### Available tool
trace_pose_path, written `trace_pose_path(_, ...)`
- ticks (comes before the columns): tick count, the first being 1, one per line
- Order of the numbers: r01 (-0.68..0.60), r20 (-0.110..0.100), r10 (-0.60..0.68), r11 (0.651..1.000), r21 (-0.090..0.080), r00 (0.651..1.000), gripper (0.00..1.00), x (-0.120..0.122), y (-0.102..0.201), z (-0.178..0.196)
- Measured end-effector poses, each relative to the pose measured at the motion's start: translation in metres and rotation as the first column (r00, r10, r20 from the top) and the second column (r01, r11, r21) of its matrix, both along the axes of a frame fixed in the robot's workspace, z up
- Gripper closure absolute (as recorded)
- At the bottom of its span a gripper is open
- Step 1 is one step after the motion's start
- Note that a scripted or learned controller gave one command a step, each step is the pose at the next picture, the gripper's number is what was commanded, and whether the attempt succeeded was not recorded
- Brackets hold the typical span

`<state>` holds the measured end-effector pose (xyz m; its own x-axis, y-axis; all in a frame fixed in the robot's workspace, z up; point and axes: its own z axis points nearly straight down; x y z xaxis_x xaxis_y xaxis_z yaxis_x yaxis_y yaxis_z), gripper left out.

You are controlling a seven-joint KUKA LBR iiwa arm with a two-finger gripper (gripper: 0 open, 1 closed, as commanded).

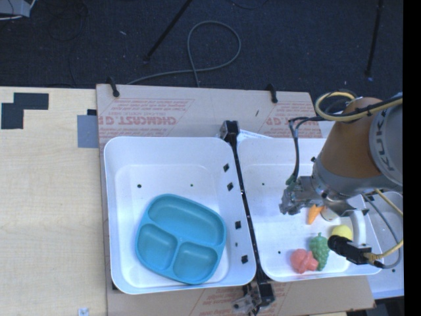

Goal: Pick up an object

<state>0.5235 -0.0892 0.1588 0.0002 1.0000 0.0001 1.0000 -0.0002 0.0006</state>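
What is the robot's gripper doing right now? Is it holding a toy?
Gripper: low in the right bin, near an orange toy; whether it holds anything cannot be told.

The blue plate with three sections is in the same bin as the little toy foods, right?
Not quite. The camera view shows the blue plate lying alone in the left bin. The little toy foods, a pink one, a green one, a yellow one and an orange one, are in the right bin, near the robot's hand.
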Motion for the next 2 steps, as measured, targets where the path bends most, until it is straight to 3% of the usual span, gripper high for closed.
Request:
trace_pose_path(1,0.0,-0.001,0.0,1.0,0.0,1.0,1.0,0.0,-0.001,0.048)
trace_pose_path(2,-0.004,-0.004,0.004,1.0,0.003,1.0,1.0,0.002,0.044,0.044)
